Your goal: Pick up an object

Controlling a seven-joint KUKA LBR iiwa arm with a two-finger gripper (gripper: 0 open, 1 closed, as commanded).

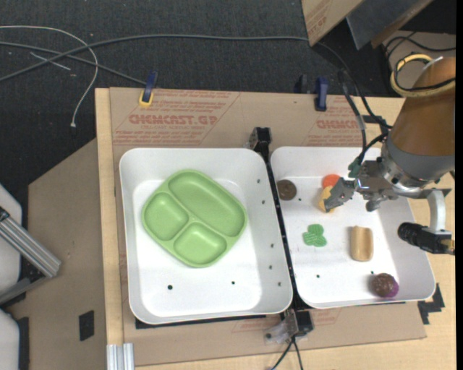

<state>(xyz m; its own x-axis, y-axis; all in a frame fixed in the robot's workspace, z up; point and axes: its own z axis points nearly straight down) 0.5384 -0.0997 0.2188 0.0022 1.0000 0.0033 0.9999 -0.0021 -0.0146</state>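
Grey arm with orange band, reaching from right, gripper (346, 194) low, wrist seemingly tilted

Even, bright overhead light whitens both bins (137, 238) with soft shadows; the picture is slightly grainy.

Dark carpet (217, 43) seen around bench (108, 238), lit evenly from above. Bench topped with brown printed board (217, 119), held by two blue clamps (150, 87) at far edge. White cables (65, 50) strewn on floor at upper left. Cardboard box (329, 18) placed at top right. Metal rail (25, 242) seen at left.
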